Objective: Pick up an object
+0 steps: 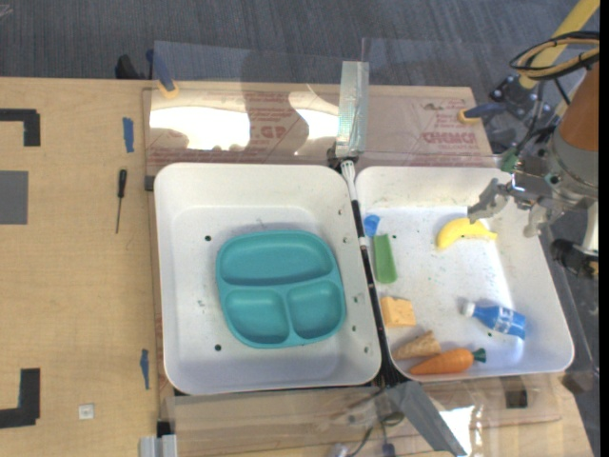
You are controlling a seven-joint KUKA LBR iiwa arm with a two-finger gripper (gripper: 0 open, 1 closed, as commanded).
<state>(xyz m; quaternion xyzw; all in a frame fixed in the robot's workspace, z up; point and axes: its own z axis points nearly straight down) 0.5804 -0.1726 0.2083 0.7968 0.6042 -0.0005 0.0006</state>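
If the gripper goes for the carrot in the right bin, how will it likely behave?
The carrot lies on its side by the bin's near wall, so it may roll when nudged. Its tapered, smooth-looking body could slip from the fingers. It looks like a light, stiff toy.

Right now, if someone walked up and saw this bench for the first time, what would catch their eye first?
Probably the big teal divided plate, lying alone in the left bin. Next, the scatter of small bright things in the right bin: a yellow banana near the back, a green piece by the divider, and an orange carrot at the front edge. The gripper hangs over the right bin's far right corner, close to the banana.
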